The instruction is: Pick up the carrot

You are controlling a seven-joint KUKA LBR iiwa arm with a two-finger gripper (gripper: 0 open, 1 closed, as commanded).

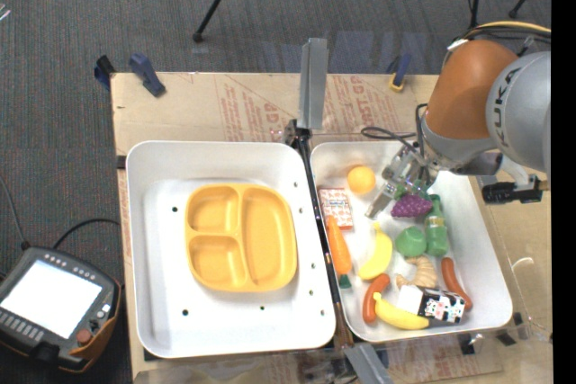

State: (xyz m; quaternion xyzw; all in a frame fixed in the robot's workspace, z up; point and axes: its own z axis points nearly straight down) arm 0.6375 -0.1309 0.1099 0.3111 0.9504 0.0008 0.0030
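The worktop (216,108) carries two shallow white bins side by side. The left bin (153,175) holds a yellow divided plate (241,238) and nothing that bears on the task. The right bin (481,238) is crowded — that crowding is the main source of trouble.

The arm (490,108) reaches in from the right, and its gripper (389,195) hangs over the upper middle of the right bin. The fingers look slightly parted with nothing between them, their tips just beside an orange ball (361,180) and a bunch of purple grapes (412,206).

The carrot (338,247) lies lengthwise along the right bin's left wall, below a small printed card (335,207) and well apart from the fingers. So the first risk is a simple miss: closing where the gripper hangs now would catch the grapes or the ball, not the carrot.

Getting to the carrot brings its own hazards. It sits tight against the wall, so one finger may have no room on that side and could strike the rim or ride over the carrot. A yellow banana (378,254) lies just to its right, and a finger coming down between the two could shove it or trap it along with the carrot. The carrot is slim and tapered — a grip near the narrow end could well slip off on the lift.
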